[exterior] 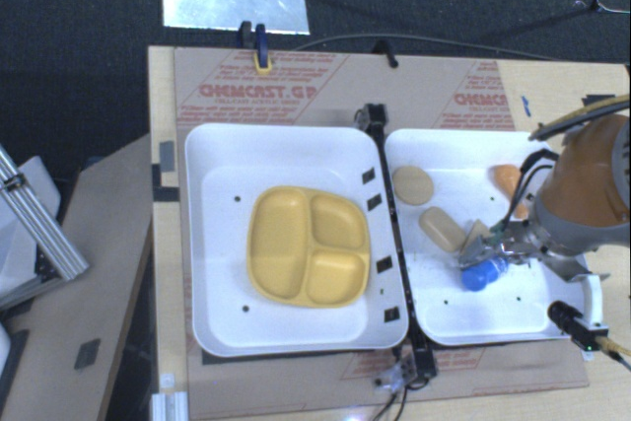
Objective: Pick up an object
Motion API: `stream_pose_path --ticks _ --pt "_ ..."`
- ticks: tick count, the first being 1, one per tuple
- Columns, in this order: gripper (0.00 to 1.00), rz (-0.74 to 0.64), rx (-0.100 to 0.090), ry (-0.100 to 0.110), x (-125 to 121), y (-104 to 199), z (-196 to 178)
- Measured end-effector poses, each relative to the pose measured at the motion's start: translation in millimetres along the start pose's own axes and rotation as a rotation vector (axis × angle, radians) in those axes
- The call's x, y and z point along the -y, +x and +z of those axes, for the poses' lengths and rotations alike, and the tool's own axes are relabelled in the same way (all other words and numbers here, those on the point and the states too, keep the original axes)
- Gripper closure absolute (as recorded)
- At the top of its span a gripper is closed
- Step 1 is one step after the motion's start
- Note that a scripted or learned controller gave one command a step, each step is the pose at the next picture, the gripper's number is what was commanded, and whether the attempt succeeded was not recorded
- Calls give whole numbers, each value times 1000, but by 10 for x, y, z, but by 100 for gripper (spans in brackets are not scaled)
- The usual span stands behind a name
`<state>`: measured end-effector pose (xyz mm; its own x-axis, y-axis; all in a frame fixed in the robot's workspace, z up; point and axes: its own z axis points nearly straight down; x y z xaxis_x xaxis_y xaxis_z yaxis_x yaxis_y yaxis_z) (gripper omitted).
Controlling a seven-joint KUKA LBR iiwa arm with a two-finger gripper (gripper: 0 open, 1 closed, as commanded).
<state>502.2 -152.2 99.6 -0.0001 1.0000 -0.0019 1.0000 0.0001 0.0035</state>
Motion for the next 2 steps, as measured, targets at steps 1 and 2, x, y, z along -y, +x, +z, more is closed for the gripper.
stream_pose_path --ticks 1,2 --pt "0 0 4 -13 -53 -19 87" --pt "100 2 14 -25 -78 -57 -38"
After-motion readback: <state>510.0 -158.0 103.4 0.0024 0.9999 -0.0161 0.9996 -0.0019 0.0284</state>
